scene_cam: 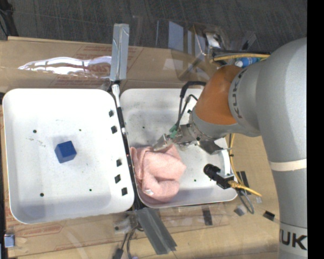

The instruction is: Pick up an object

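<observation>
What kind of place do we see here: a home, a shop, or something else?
Most likely a robotics lab or test cell. A grey industrial arm reaches over two white bins on a cardboard-covered bench, with a blue cube and a pink cloth as practice objects.

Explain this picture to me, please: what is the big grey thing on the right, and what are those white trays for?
The grey thing is a robot arm with an orange band, seen by a camera fixed above the bench and looking down at a slant. At its tip is a two-finger gripper for picking things up. The trays are two shallow white bins. The left bin holds a small blue cube. The right bin holds a crumpled pink cloth. The gripper sits at the cloth's upper edge, but I cannot tell from here whether it has actually grasped it.
</observation>
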